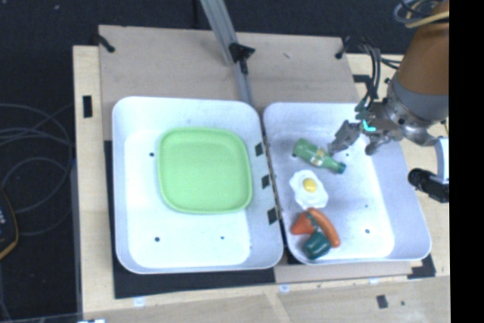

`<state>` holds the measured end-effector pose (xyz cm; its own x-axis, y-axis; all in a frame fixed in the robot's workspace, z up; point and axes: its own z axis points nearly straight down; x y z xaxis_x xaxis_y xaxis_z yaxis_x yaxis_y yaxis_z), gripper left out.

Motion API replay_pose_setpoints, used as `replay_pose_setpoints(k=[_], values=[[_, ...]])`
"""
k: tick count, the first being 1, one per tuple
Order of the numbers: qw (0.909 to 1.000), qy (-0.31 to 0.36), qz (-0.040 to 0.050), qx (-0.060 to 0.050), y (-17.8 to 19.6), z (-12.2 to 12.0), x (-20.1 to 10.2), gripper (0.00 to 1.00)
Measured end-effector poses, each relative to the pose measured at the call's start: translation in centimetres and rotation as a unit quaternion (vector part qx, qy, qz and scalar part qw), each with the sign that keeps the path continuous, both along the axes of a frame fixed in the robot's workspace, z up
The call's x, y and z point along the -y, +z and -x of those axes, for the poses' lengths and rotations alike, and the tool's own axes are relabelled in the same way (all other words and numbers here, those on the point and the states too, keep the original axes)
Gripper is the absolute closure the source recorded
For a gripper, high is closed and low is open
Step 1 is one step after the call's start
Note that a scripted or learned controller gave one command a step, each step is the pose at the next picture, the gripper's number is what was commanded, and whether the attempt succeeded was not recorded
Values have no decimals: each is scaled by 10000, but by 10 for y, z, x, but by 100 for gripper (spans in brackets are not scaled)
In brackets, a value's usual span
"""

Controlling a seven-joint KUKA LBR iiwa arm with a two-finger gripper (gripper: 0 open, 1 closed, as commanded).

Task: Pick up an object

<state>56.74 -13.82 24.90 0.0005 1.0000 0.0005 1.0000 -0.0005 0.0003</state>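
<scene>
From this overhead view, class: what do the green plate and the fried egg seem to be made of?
Green plate: probably plastic, matte; its pale green is uniform, with soft rounded corners and no glare.
Fried egg: likely a moulded plastic or rubber toy; flat white with a solid yellow yolk. The view leaves the exact material open.

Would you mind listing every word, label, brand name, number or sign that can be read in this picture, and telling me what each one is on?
There is no readable text.
The green bottle beside the gripper has a pale band that may be a label, too blurred to read.
The green plate, the fried-egg toy and both white bins look unmarked.
</scene>
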Motion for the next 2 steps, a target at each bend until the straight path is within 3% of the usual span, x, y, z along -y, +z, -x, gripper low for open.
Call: replay_pose_setpoints(k=[1,2], values=[[10000,0,0,0,0,0,0,0],[10000,1,2,-23,-56,-6,-6,0]])
